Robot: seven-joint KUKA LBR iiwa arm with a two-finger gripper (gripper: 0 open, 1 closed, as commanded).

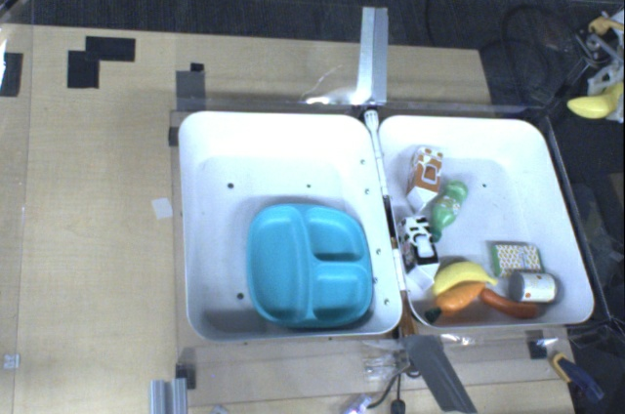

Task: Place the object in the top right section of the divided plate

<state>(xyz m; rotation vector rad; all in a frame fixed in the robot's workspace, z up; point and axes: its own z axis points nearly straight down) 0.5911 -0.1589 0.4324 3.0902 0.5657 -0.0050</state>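
Observation:
A blue divided plate (311,266) lies in the left white bin (225,168), toward its front right. It has one large section on the left and two smaller ones on the right, and the top right section (338,232) holds nothing. The right bin (508,148) holds several objects: an orange and white carton (426,170), a green bottle (447,207), a small black and white item (420,239), a yellow banana (461,278), an orange carrot (480,301), a patterned square packet (516,258) and a silver can (533,287).
A metal post (374,61) stands behind the wall between the two bins. A yellow object (596,104) and cables lie off the bench at the far right. Wooden bench top (88,227) stretches left of the bins.

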